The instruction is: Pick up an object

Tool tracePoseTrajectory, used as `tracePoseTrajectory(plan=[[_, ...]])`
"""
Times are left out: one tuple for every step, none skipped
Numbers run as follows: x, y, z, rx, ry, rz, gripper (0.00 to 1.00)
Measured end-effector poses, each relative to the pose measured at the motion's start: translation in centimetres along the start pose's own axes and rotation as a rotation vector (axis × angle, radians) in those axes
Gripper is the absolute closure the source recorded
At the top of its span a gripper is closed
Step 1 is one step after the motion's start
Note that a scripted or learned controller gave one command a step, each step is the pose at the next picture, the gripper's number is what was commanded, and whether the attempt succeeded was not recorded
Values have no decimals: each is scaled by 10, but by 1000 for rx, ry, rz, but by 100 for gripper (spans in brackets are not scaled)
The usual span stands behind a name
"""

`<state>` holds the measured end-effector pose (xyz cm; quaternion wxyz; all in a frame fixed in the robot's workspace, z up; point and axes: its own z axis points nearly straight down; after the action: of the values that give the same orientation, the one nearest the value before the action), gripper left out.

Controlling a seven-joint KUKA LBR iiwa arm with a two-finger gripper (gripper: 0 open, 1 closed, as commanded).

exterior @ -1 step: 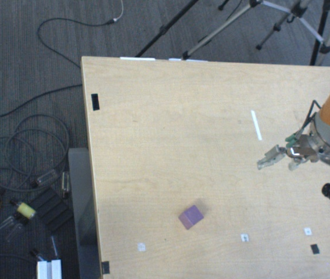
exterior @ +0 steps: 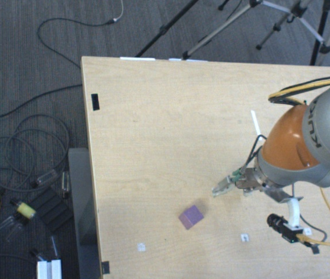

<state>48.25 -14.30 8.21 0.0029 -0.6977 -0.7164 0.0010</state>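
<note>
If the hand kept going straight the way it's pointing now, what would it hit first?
The hand points left and slightly down in the picture. That line passes just above the purple block, so it likely meets only the bare wooden bench, though depth is unclear.

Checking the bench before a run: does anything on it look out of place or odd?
Nothing looks spilled or damaged. The small purple cube sits skewed on the light wooden benchtop, apart from the end effector.

Arm reaching over a wooden bench

The gripper [exterior: 222, 189] is hovering just right of and above a purple cube [exterior: 191, 217], which is lying alone on the pale bench [exterior: 153, 144].
</note>
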Motion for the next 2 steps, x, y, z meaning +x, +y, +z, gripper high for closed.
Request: tracePoseTrajectory(plan=[[1, 0, -8, 2, 2, 1, 100], [0, 0, -8, 3, 2, 1, 0]])
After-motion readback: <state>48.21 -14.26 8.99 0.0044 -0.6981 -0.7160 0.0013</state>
